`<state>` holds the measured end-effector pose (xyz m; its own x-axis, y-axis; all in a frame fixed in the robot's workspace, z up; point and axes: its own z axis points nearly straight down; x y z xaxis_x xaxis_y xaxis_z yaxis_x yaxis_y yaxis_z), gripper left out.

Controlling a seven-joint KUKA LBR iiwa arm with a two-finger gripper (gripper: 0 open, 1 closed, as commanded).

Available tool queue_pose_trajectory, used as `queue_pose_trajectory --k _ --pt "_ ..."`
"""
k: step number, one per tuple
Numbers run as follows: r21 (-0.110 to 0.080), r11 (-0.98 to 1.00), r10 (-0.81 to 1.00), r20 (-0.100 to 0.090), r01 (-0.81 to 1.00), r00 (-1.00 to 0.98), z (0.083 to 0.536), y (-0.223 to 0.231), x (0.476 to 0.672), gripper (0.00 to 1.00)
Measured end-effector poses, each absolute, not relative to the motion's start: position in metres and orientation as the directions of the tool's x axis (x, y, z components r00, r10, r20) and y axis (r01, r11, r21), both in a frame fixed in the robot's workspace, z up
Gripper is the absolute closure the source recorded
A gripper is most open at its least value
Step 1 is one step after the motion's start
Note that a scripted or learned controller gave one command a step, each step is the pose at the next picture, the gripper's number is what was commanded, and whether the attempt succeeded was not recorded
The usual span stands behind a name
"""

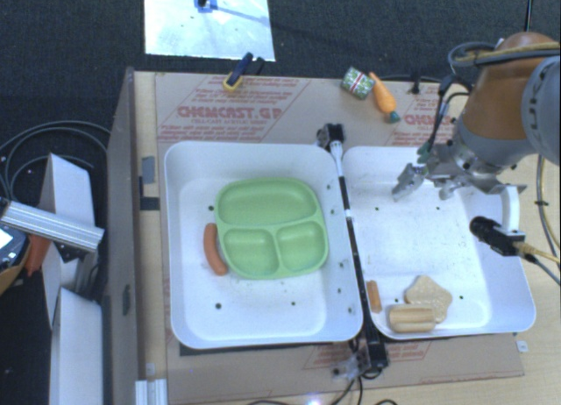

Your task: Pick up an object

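My gripper (427, 186) hangs over the back part of the right bin (491, 298), its two metal fingers spread open with nothing between them. Toward that bin's front lie a slice of toast (429, 293), a tan bun (410, 318) and a small orange piece (374, 295), all well in front of the gripper. In the left bin (188, 307) sits a green divided plate (270, 228), and an orange-red sausage (211, 248) lies beside its left edge.
Behind the bins, on the cardboard sheet, stand a small green can (358, 81) and a toy carrot (384, 96). A yellow clamp (235, 76) is at the back left. A black divider rail (346, 219) runs between the bins.
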<state>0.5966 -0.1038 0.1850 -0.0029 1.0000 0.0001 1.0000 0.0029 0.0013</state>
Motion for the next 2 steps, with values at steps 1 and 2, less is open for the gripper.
queue_pose_trajectory --k 1,2 --pt "-0.002 0.001 1.000 0.000 1.000 -0.001 0.104 -0.105 0.588 0.00" --pt "0.004 0.004 1.000 -0.001 1.000 -0.004 0.110 -0.122 0.663 0.00"
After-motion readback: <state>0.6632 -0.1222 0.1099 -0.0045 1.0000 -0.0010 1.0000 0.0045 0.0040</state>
